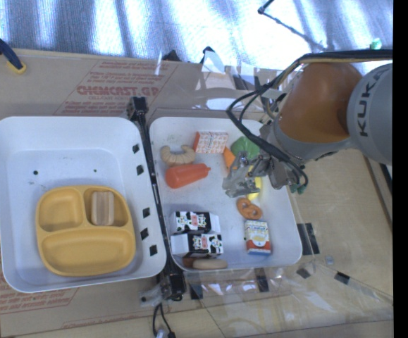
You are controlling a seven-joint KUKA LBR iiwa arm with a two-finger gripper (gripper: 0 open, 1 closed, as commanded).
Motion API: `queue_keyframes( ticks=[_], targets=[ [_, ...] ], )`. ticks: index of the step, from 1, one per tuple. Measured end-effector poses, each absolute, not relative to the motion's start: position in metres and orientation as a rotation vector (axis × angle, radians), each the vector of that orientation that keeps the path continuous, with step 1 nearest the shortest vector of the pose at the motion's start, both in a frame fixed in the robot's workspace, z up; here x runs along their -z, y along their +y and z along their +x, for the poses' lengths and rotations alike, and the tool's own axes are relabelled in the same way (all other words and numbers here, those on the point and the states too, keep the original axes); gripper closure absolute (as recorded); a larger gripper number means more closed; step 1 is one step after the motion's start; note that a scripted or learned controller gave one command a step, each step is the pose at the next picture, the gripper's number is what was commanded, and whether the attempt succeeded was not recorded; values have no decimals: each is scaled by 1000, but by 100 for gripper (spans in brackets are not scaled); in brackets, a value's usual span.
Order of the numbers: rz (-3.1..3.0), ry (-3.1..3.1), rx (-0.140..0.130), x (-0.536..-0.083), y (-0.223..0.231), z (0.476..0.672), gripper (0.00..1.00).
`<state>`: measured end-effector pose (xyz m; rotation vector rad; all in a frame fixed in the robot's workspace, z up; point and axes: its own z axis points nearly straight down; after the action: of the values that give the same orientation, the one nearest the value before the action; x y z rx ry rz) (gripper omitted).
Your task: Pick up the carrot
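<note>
Camera view looks down on the gripper [242, 180], a metallic claw hanging low over the right bin [288, 217], under the grey arm [373, 111] with its orange band [320, 104]. Nothing sits between its tips that I can make out, but the glare and cabling around it hide whether it is spread or closed, so I cannot tell.

Just left of the claw, well within reach, lies the carrot [186, 175], a fat red-orange piece on the bin floor. Its long axis runs roughly left to right, tilted slightly so the end nearer the claw sits a little higher in the frame. It touches nothing I can see except perhaps the pale curled pastry [177, 153] just above it. The move turns on this: the claw must shift left and come down across the carrot's short width, closing from the far and near sides.

Just above the claw sit a small orange piece [230, 158] and something green [244, 146], with a patterned packet [211, 142] beyond them. Just below it lies a pretzel [249, 208], then a juice carton [258, 237]. Down and left are two cow-print cartons [196, 232]. Far left, the other bin [20, 139] holds a yellow divided tray [84, 248].
</note>
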<state>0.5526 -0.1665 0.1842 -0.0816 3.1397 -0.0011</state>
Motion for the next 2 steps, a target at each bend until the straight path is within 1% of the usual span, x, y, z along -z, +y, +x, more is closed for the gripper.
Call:
queue_keyframes(
  ticks=[1, 2],
  targets=[
    [-459, 3106, 2, -92, -210, 576, 100],
    [-458, 3106, 1, -92, -210, 576, 0]
  ],
)
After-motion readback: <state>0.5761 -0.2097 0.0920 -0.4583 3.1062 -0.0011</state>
